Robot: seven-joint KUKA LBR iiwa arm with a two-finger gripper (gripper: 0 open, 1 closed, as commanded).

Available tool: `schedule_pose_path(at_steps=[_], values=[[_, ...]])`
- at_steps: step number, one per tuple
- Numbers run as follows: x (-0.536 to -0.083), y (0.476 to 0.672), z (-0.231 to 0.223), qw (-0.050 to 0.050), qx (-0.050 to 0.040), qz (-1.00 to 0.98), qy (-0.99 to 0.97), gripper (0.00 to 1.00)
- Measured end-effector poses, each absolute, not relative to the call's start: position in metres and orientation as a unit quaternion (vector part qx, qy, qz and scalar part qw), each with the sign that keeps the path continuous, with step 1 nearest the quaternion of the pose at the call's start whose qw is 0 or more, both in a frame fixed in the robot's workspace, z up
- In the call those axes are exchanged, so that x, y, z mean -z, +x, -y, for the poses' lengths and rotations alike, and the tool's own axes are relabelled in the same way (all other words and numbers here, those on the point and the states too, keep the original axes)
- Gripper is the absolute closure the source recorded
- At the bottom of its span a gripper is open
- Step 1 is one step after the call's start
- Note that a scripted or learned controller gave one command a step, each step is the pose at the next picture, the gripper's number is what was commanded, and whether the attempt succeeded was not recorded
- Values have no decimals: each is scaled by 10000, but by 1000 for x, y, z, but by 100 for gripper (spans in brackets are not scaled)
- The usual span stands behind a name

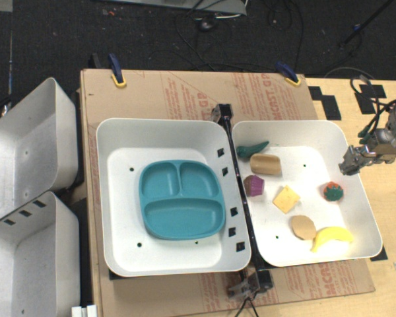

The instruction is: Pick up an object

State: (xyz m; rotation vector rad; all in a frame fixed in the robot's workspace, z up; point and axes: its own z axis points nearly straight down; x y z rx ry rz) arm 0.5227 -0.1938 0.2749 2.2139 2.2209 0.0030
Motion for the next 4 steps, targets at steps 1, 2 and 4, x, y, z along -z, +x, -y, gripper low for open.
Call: schedule_pose_path(at_steps=[1, 2, 4], values=[[-257, 519, 141, -12, -1, -7095, 7047, 100], [-244, 518, 80, -11, -5, -7101, 7041, 100], [-224, 517, -26, -13, -1, -7098, 7044, 100]])
